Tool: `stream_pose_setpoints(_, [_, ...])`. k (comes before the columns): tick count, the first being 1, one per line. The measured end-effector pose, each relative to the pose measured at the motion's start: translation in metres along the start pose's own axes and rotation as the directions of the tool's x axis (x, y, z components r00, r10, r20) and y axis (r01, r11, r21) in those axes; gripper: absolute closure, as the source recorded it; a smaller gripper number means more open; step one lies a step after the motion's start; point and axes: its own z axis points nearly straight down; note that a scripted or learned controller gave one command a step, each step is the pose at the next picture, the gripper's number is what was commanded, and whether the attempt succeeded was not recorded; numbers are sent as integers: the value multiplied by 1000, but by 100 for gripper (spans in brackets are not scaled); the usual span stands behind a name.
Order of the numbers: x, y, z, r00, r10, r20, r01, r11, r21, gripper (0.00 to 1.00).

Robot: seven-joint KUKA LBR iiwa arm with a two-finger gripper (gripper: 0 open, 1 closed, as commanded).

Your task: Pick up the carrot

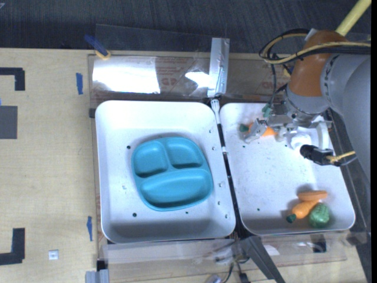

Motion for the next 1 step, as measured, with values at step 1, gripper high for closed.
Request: stream_pose_setpoints(1, [-72,2,-77,997,73,21,-72,996,-53,0])
